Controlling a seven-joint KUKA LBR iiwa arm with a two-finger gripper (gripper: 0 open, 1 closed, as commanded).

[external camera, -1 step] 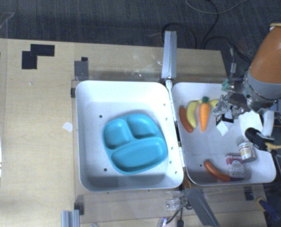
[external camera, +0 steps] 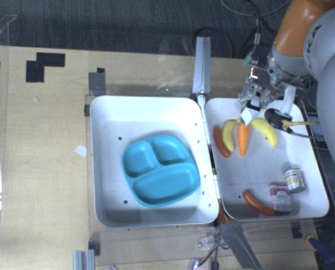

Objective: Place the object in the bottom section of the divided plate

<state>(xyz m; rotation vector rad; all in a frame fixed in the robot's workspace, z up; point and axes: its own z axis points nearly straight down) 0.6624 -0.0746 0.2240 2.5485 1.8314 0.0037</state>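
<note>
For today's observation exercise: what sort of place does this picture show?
Probably a robotics lab bench: a grey arm with an orange band reaches over two shallow white bins, beside loose cables.

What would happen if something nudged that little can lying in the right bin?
The small can seems to lie on its side, so its round body would probably roll rather than slide. It looks stiff, so it should likely keep its shape. It rests close against a dark packet, which might stop it rolling that way.
</note>
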